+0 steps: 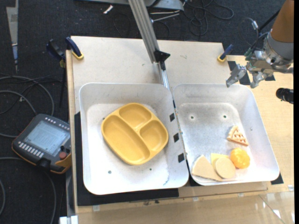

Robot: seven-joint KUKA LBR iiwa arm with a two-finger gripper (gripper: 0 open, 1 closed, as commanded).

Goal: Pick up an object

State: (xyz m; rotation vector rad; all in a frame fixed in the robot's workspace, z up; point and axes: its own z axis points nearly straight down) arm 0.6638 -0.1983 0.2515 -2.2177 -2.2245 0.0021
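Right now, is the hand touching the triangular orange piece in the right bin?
Apart. The camera view shows the hand above the right bin's far rim, with bare bin floor between it and the triangular orange piece.

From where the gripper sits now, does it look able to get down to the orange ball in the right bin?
Probably yes. The gripper hangs open over the right bin's far edge, and the orange ball lies uncovered near the front, beside the pale slices.

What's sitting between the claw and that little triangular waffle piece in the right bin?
Nothing visible. The claw hovers over the right bin's far right corner, and bare bin floor lies between it and the triangular waffle piece. The orange piece and the pale slices lie nearer the camera, beyond the waffle piece.
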